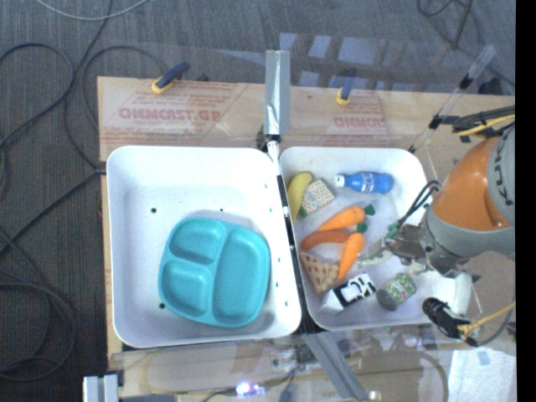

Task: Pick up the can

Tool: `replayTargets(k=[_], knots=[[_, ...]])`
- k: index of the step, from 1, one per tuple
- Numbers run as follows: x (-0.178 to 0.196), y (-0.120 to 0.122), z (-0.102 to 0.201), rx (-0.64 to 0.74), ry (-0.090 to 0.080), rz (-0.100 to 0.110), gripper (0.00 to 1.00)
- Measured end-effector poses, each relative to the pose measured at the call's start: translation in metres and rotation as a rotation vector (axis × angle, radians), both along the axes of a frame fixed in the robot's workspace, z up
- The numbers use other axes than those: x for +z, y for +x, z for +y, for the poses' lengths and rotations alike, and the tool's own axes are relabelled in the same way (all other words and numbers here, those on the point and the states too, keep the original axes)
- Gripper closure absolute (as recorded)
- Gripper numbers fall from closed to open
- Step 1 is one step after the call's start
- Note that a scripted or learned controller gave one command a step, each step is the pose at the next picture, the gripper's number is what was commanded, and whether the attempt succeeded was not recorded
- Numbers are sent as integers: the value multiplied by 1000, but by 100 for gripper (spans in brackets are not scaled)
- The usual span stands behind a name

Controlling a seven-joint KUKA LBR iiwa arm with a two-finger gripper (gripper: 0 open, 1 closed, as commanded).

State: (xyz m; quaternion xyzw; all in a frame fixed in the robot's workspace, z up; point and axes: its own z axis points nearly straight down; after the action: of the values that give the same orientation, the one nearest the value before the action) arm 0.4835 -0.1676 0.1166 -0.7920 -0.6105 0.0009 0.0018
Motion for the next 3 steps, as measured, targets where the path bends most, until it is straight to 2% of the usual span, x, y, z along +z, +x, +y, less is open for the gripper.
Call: replayTargets(k=[1, 3], knots=[[-26, 5, -36, -58, 15, -4, 0], [-26, 6, -36, -85, 17, -8, 0]])
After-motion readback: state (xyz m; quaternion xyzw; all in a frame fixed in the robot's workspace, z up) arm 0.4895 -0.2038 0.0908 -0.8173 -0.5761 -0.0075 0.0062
